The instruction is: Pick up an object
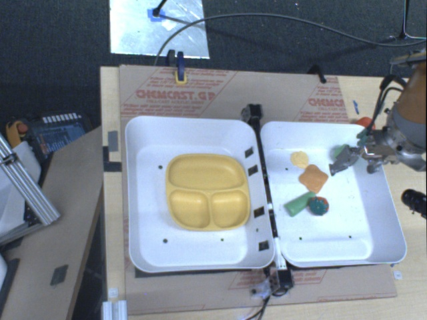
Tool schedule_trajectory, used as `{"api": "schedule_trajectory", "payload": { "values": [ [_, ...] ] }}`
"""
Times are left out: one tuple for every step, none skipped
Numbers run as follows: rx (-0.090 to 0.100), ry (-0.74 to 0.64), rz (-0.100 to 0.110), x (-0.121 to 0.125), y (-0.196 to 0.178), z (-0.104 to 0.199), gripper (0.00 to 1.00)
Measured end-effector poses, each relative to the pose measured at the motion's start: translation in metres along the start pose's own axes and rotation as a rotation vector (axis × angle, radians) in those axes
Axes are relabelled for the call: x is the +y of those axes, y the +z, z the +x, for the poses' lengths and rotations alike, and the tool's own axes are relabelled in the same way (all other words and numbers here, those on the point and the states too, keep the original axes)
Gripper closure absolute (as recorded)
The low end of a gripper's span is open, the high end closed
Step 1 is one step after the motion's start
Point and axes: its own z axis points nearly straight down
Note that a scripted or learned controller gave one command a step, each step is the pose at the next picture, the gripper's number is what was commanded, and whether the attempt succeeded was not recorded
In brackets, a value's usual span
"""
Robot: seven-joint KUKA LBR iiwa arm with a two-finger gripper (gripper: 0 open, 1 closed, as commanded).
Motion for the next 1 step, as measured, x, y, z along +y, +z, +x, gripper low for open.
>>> {"api": "schedule_trajectory", "payload": {
  "values": [
    [-0.002,-0.003,-0.013,0.0023,-0.0065,0.0004,0.00]
  ]
}}
